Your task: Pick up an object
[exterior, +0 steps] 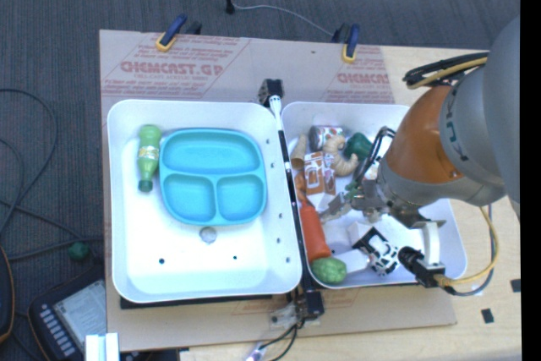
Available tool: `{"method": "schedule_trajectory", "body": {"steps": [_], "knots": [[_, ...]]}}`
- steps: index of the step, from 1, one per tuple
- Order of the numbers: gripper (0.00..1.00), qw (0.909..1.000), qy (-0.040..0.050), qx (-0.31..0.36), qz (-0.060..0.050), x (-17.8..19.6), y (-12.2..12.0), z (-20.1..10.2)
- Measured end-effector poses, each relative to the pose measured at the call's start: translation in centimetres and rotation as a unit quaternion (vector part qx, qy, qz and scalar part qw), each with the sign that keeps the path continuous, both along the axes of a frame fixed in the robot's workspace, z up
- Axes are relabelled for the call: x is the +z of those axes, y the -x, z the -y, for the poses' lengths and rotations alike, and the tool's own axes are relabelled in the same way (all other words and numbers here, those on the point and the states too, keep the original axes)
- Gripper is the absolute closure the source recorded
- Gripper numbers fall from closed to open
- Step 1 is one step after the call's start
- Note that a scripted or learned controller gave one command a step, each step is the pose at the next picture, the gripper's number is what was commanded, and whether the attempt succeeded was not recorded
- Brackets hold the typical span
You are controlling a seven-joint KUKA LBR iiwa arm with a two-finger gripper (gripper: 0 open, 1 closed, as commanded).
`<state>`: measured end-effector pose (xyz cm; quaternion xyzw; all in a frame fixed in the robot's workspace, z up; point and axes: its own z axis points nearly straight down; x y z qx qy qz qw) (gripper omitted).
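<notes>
My gripper is low in the right bin, under the grey wrist and the orange band of the arm. It hangs over the bin's middle, just right of a pile of printed snack packets. An orange carrot lies along the bin's left wall, with a green lime-like fruit at its near end. At the far end of the bin lie a beige toy and a dark green item. The arm hides what lies under the gripper.
The left bin holds a blue divided plate, a green bottle along its left side and a small grey piece near the plate. Clamps grip the cardboard's far edge. A black-and-white part sits near the right bin's front.
</notes>
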<state>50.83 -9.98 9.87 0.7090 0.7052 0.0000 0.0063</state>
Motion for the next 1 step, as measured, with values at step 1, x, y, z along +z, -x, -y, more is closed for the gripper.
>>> {"method": "schedule_trajectory", "body": {"steps": [1], "knots": [[1.0, 1.0, -0.0003, 0.0, -0.001, 0.92, 0.03, -0.06]]}}
